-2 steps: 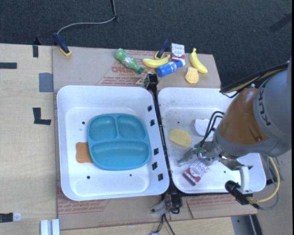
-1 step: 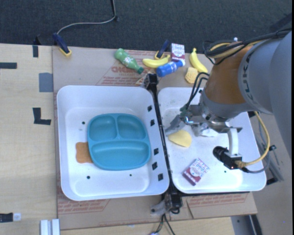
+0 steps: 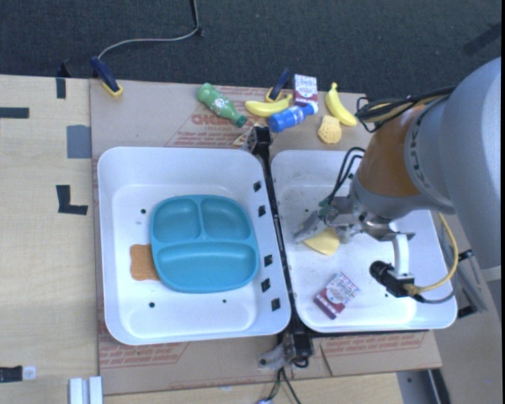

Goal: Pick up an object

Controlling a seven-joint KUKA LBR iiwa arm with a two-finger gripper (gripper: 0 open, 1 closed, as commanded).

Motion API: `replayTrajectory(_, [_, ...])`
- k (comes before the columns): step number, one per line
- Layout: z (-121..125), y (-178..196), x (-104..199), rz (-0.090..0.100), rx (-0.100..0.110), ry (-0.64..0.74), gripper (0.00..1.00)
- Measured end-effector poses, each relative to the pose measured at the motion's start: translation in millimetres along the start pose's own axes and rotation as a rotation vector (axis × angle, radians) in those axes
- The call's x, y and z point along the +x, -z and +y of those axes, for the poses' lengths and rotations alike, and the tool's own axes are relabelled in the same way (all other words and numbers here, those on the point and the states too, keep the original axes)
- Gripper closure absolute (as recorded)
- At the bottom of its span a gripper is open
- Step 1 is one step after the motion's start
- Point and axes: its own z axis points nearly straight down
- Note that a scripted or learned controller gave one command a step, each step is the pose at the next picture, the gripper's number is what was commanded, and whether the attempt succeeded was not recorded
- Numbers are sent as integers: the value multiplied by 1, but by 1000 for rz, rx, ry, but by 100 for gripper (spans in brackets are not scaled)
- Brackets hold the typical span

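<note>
**Two pickable items in the right bin**

I see a pale yellow wedge (image 3: 324, 243) lying flat on the floor of the right bin (image 3: 429, 314), toward its left-middle. Its pointed end faces left, and its upper edge sits right at the tool (image 3: 314, 222), so I cannot tell whether they touch.

Nearer the front of the same bin I see a small dark-red packet with a white label (image 3: 336, 295). It lies flat, tilted diagonally, apart from the wedge and close to the front wall. Neither item is lifted; both rest on the bin floor.
</note>
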Motion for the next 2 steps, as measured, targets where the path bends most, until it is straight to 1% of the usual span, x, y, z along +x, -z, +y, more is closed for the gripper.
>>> replayTrajectory(1, [0,10,-1,-1,0,-1,100])
replayTrajectory(2, [0,10,-1,-1,0,-1,0])
